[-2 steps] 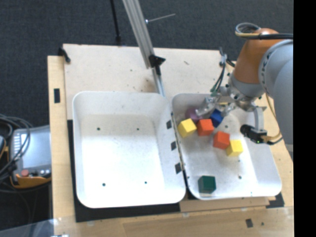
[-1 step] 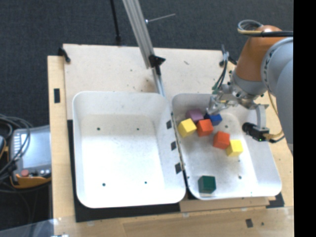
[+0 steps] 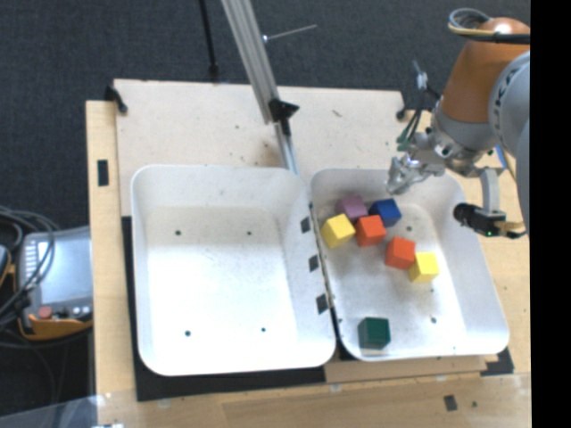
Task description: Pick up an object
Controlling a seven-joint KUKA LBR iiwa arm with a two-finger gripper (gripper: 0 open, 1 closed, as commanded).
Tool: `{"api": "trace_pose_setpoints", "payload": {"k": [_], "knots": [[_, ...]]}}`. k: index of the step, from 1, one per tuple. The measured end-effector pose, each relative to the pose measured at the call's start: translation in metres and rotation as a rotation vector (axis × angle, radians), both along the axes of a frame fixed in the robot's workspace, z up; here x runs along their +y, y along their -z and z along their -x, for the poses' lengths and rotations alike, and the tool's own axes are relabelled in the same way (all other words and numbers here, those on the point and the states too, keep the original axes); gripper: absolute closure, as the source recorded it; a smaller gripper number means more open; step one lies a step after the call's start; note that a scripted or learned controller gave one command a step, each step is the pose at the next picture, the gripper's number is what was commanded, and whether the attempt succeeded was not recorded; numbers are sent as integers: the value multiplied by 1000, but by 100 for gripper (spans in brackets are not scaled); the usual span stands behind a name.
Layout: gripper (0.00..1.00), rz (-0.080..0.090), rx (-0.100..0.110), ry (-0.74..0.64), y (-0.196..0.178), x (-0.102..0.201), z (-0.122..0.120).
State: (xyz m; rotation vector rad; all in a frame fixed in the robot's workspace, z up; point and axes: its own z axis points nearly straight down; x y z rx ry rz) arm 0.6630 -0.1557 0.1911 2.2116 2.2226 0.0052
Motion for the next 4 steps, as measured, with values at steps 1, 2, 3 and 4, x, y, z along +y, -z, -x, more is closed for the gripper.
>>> {"api": "trace_pose_setpoints", "payload": {"k": [1,2,3,4], "knots": [[100,1,-2,-2,-66,-4,0],[100,0,0,-2,-110,-6,-1],[100,-2,6,0,-112,41,16],[100,-3,6,-1,-111,93,22]]}}
